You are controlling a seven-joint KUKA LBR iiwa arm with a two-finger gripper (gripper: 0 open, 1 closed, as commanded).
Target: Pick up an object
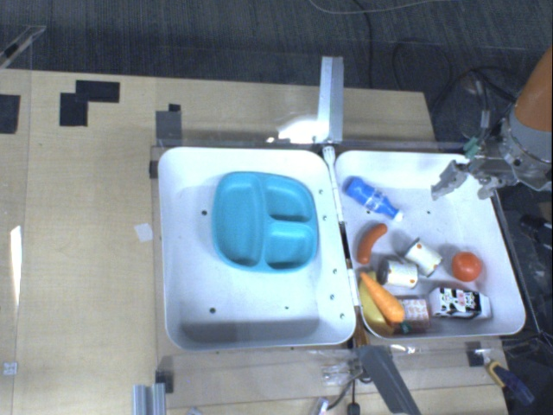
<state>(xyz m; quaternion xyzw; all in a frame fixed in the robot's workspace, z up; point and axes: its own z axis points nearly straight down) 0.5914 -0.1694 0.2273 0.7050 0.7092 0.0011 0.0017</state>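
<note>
Gripper [467,180] spread open over right bin's [510,258] bare far corner, blue bottle [371,196] well apart

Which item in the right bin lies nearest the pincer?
The blue bottle, alone near the bin's far left corner; the other items cluster farther from the pincer.

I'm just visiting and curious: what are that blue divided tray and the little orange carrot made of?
The blue divided tray looks like moulded plastic: one even colour, rounded compartments, a soft sheen. The carrot is probably a plastic toy, judging by its smooth, uniformly orange surface, though at this size rubber or foam can't be ruled out. Both lie in white bins that look like matte plastic.
</note>
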